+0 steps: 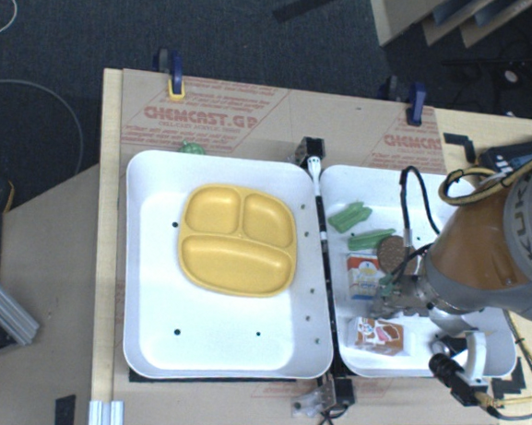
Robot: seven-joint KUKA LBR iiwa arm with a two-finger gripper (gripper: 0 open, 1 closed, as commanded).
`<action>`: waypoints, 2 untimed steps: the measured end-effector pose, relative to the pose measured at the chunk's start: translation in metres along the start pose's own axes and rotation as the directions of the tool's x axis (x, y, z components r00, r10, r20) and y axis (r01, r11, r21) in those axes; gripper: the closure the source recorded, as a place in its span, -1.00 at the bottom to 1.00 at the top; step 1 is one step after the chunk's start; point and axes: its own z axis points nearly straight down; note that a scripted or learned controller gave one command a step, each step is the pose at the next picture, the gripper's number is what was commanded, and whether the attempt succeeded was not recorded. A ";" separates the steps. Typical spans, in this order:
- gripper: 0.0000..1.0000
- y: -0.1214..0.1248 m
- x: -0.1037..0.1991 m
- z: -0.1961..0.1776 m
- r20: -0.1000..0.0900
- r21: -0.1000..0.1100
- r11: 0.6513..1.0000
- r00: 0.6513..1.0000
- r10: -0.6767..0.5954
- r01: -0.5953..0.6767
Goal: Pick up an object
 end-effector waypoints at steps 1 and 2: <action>1.00 0.002 0.094 -0.095 -0.003 -0.010 1.000 1.000 -0.013 0.013; 1.00 0.002 0.149 -0.251 -0.004 -0.020 1.000 1.000 -0.011 0.011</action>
